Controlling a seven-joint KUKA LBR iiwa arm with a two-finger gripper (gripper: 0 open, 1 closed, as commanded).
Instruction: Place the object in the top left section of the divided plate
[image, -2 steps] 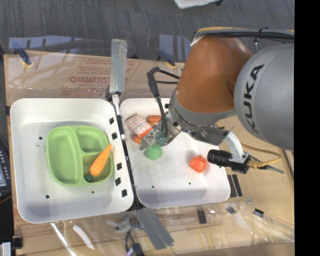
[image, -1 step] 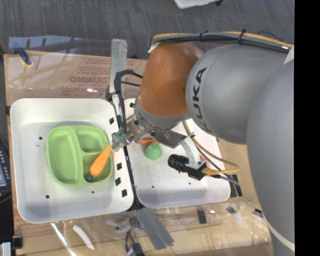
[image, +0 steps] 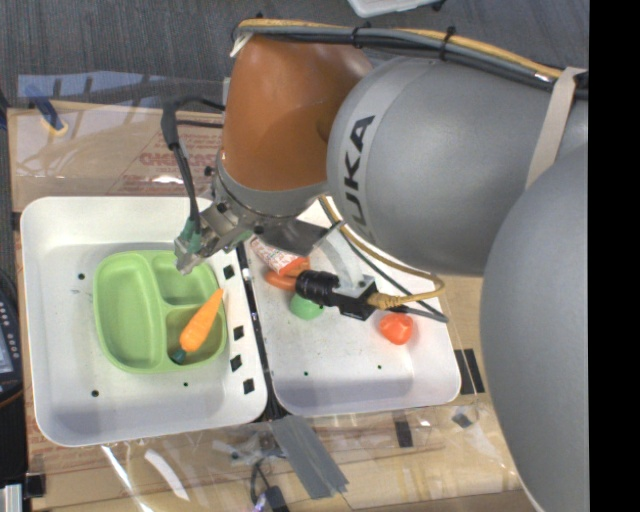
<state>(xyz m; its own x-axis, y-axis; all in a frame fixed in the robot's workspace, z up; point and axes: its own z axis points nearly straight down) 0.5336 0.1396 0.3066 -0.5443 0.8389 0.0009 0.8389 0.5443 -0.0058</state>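
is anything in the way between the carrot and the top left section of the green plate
Nothing visible blocks it. The carrot lies in a lower section of the divided plate; only a low divider ridge separates it from the other sections. The pincer hangs over the plate's upper edge.

The green divided plate (image: 135, 320) looks like smooth, slightly glossy plastic. The toy carrot (image: 203, 318) has a matt orange skin. Both white bins (image: 60, 400) look like smooth matt plastic. The arm (image: 440, 140) has satin grey shells and a glossy orange band (image: 280, 110).
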